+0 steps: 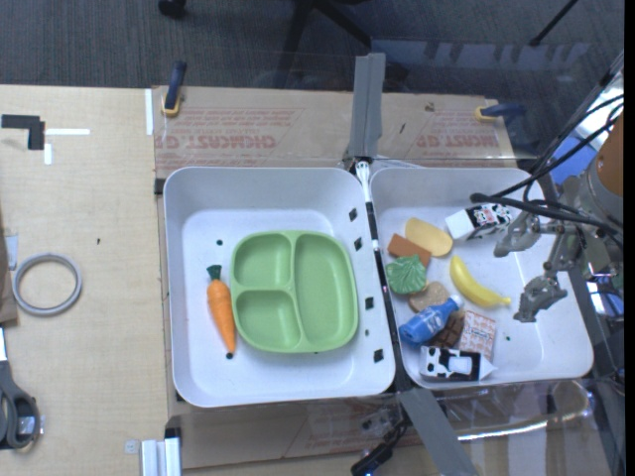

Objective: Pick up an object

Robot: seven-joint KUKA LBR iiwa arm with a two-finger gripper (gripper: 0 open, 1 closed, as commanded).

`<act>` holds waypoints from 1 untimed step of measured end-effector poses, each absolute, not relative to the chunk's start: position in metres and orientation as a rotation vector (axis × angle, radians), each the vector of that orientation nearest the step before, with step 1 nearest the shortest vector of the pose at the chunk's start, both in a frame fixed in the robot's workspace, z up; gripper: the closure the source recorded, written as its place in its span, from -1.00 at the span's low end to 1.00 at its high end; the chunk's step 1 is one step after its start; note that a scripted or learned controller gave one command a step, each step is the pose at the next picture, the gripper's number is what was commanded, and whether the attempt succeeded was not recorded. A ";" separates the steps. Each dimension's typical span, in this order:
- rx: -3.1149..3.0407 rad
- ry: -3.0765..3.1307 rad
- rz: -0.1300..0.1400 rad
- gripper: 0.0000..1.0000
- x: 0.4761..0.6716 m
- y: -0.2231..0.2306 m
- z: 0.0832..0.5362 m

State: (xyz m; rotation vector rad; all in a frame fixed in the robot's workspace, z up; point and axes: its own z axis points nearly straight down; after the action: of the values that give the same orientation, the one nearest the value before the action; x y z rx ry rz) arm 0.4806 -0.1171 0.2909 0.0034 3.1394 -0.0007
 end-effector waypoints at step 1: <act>-0.162 3.135 -0.001 -1.00 0.603 -0.154 0.204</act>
State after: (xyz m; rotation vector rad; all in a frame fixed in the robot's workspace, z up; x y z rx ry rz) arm 0.6034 -0.1544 0.2037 -0.1619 3.1347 -0.0014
